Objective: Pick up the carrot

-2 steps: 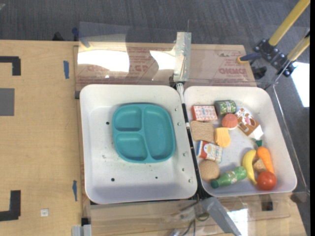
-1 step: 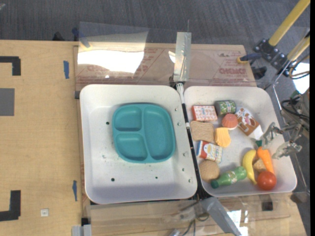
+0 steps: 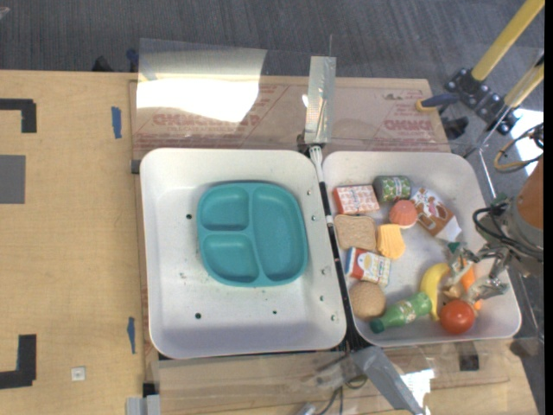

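**My gripper down in the right bin, by the carrot**

The wooden bench [image 3: 60,258] spreads under everything, and on it sit two white bins side by side. The left bin [image 3: 164,318] carries a teal divided plate [image 3: 253,233] with three compartments, lying flat near the middle. The right bin [image 3: 497,232] holds a clutter of toy food.

My arm [image 3: 529,219] comes in from the right edge, and my gripper [image 3: 473,277] hangs low over the bin's right part. The carrot [image 3: 467,276], a small orange piece, sits right at my fingertips, between the yellow banana [image 3: 433,280] and the bin's right wall, just above the red tomato [image 3: 457,316]. It appears to lie between my fingers, but I cannot tell whether they are apart or closed on it; wires and metal parts blur together there.

Going down in size across the rest: a slice of brown bread [image 3: 355,232], a red-and-white carton [image 3: 369,267], a red snack box [image 3: 355,199], a brown-and-white packet [image 3: 433,213], a green bottle [image 3: 403,312] lying on its side, a round brown bun [image 3: 367,299], an orange cheese wedge [image 3: 391,241], a dark green can [image 3: 393,187], and a salmon-pink disc [image 3: 403,212].
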Motion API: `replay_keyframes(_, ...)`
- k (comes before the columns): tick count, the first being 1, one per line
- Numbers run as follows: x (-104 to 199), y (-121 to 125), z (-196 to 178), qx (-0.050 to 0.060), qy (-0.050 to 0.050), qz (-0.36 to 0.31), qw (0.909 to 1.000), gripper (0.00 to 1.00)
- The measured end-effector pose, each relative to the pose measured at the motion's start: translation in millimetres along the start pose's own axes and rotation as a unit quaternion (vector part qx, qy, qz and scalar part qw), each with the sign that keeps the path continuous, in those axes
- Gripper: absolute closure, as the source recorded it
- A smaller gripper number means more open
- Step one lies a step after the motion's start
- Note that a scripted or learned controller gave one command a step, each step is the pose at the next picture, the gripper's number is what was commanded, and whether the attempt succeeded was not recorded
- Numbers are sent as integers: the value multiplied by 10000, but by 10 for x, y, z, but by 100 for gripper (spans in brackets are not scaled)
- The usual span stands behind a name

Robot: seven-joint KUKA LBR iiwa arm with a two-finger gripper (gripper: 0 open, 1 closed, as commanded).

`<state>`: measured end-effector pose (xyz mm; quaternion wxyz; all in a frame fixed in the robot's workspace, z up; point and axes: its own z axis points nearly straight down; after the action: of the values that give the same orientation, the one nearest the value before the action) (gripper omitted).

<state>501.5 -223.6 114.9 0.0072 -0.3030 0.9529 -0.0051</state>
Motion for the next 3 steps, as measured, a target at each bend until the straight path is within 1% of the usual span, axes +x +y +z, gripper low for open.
replay_keyframes(1,-241,147,-1828,-2,-2,-6,10000,100)
replay_keyframes(2,-227,161,-1770,-56,30,-1,10000,0)
replay_keyframes(3,-337,256,-156,-17,-3,-276,9996,0)
